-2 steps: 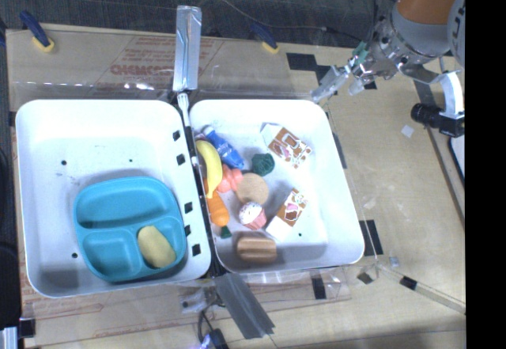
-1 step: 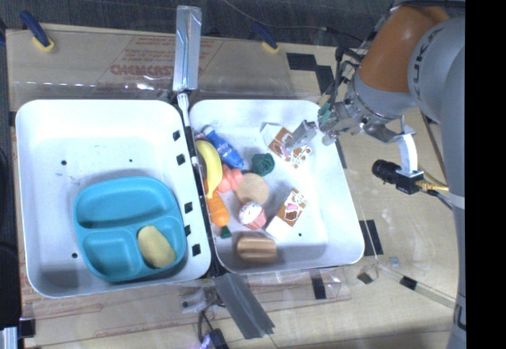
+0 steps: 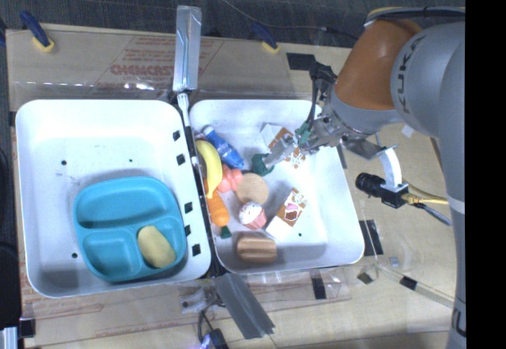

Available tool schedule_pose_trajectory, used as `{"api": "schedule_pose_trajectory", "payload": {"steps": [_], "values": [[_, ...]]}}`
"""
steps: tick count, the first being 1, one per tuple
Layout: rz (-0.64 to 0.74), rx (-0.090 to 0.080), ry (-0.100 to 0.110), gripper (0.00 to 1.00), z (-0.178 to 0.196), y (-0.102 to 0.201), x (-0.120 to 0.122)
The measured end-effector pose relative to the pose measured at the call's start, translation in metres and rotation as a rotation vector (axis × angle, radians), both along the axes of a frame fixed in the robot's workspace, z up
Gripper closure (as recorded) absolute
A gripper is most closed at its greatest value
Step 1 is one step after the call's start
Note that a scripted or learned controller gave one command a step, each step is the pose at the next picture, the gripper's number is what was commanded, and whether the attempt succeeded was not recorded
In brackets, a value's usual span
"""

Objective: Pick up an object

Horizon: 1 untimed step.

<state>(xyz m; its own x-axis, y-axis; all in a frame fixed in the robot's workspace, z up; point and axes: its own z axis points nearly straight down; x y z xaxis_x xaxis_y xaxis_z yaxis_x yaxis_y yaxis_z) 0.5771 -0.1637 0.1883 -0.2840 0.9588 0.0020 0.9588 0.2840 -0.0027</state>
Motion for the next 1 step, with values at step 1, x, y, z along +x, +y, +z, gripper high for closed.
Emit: {"api": "schedule_pose_trajectory", "payload": {"steps": [1], "values": [[-0.108,-0.004,-0.011,0.0,-0.0756,0.0023,0.04]]}}
